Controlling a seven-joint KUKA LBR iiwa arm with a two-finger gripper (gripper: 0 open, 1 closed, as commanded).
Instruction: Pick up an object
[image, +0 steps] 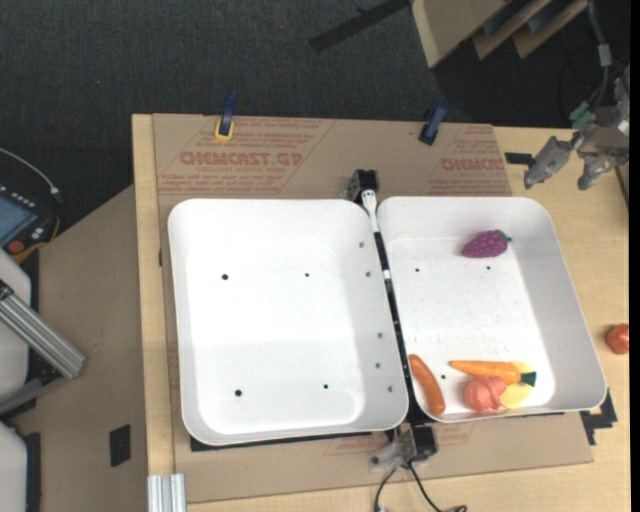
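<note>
Jaws (567, 170) of the grey two-finger gripper are hanging spread open, gripping nothing, beyond the right white bin (560, 300) holding a purple plastic grape bunch (485, 243).

Even overhead light, moderate sharpness, no hard shadows.
Both white bins are bright, the left bin (270, 310) near blown out across its floor, with a soft grey gradient toward its near edge. The right bin (560, 300) casts a thin dark shadow along its near rim. The dark floor beyond the cardboard sheet (300, 150) goes dim and grainy. The gripper (570, 165) at upper right looks slightly soft.
</note>
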